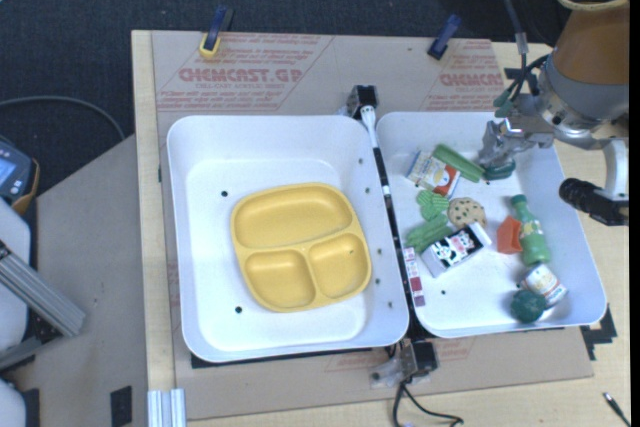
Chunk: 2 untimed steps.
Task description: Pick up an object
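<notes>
Yellow tray (pixel 300 245) in white left bin (pixel 190 215); black-and-white cow-patterned carton (pixel 455 248), green bottle (pixel 530 240), tan speckled cookie (pixel 464 211) in white right bin (pixel 575 245).

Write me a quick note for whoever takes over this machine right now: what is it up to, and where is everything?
Gripper: low over the upper part of the right bin, beside a green stick; nothing seen between its fingers.
Things: small toys lie in the right bin, among them a cookie, a black-and-white carton and a green bottle. A yellow tray sits in the left bin.
Done: nothing lifted.
Left: grasp one object and raise it.
</notes>
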Tool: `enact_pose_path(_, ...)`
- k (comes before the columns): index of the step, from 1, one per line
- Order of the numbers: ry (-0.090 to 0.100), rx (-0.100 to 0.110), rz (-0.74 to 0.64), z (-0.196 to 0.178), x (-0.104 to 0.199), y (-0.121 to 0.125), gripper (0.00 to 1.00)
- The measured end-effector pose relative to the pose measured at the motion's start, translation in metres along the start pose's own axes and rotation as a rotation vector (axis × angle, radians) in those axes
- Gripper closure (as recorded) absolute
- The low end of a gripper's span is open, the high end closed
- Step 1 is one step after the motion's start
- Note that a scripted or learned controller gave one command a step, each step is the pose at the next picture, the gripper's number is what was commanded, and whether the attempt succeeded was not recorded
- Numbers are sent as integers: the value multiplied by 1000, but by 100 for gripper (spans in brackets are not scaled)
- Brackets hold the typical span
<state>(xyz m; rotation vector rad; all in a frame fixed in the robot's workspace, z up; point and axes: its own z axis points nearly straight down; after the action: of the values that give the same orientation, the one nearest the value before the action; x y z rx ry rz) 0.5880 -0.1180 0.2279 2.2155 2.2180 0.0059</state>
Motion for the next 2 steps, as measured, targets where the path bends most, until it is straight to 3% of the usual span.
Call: enact_pose_path(2,5,10,-4,-8,98,-23,100)
